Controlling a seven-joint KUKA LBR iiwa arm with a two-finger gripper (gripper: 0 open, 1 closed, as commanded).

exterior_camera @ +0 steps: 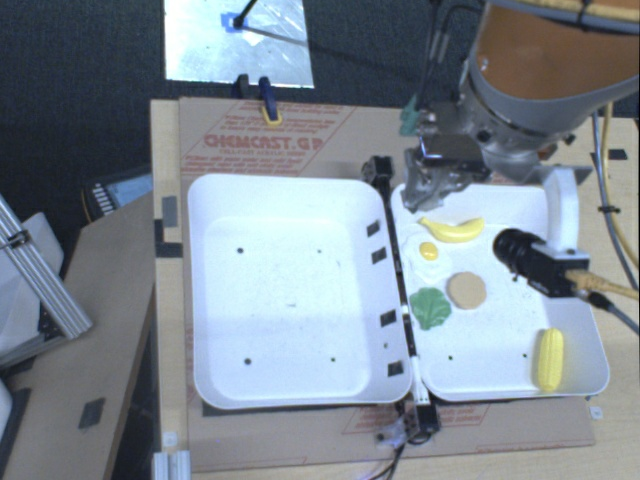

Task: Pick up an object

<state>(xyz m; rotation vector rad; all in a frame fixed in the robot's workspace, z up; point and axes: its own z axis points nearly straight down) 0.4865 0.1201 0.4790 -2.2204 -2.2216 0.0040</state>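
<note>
Dark carpet fills the background, and a shiny metal sheet [238, 23] lies on it, up and well to the left of the end effector [425, 196]. Below it stands the pale desk [120, 268], covered by a cardboard sheet [290, 133] with red lettering. A blue and yellow clamp [268, 101] grips the sheet's far edge, up and to the left of the end effector.

The left bin [290, 288] sits to the left of the end effector and lower in the view, its right wall meeting the right bin [590, 368] along a row of black clips.

The end effector hangs over the far left corner of the right bin, at the end of the grey and orange arm [550, 48] that reaches in from the right. From this slant it cannot be told whether the end effector is spread or pressed together, and nothing shows in its grasp.

The things to pick up all lie in the right bin. A small fried egg [428, 252] lies directly below the end effector, and a green leafy piece [431, 308] lies further down on the same line, against the left wall. A yellow banana [453, 230] lies just below and slightly right of the end effector, close to it. A tan round disc [466, 290] sits below and to the right, touching the green piece. A yellow oblong piece [549, 358] rests far down and right of the end effector, near the bin's front right corner, well apart from the rest.
</note>
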